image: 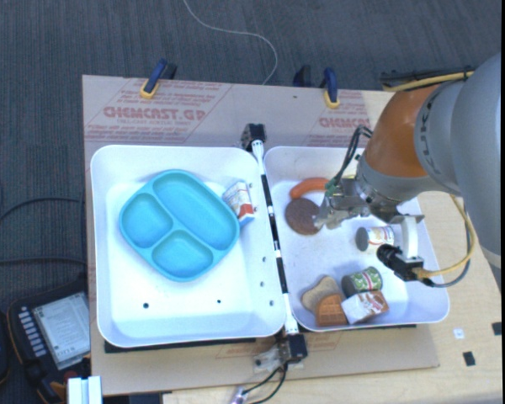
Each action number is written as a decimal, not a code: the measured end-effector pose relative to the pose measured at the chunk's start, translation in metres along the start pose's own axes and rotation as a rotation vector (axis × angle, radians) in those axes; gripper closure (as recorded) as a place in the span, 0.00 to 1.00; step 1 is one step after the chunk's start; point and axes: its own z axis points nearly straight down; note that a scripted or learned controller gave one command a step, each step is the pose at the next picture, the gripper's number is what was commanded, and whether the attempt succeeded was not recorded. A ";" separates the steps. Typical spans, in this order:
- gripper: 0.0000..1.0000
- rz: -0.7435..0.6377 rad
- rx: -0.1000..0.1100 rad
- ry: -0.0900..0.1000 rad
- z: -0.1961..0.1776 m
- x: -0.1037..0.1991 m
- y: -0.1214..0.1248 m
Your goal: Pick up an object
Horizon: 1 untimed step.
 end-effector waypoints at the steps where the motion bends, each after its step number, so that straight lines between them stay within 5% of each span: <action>1: 0.00 0.000 0.000 0.000 0.000 0.000 0.000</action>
